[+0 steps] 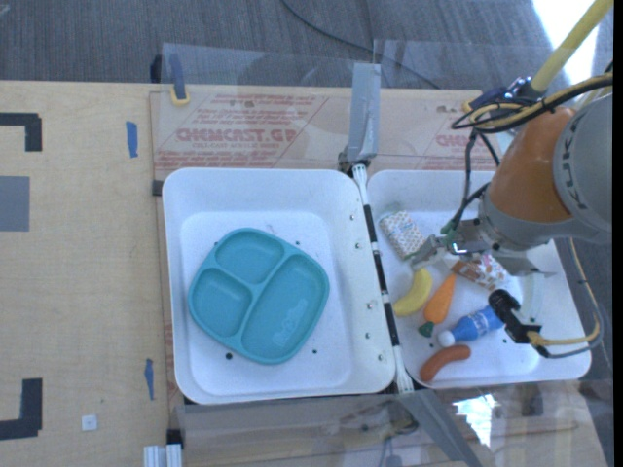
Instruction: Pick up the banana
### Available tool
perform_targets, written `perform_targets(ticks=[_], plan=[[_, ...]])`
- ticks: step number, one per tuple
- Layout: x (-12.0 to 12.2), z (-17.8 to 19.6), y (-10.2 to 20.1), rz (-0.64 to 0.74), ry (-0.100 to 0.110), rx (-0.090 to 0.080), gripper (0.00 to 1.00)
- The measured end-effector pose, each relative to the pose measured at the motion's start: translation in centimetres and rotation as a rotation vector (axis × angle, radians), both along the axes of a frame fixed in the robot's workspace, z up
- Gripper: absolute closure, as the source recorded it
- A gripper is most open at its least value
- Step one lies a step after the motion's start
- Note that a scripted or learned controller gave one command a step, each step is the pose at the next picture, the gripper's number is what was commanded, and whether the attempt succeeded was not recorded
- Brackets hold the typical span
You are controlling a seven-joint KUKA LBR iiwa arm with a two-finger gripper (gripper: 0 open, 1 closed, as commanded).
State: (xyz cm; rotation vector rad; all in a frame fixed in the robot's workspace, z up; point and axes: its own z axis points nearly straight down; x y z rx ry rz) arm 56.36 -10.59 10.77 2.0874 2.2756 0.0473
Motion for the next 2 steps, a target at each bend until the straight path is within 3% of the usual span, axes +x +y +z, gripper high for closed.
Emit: perform_targets(ticks=[1, 2], plan=[[-1.8, -0.1, 0.7, -0.149, 0.005, 0.017, 0.0], [0.8, 0.0, 0.3, -0.153, 0.015, 0.008, 0.0]])
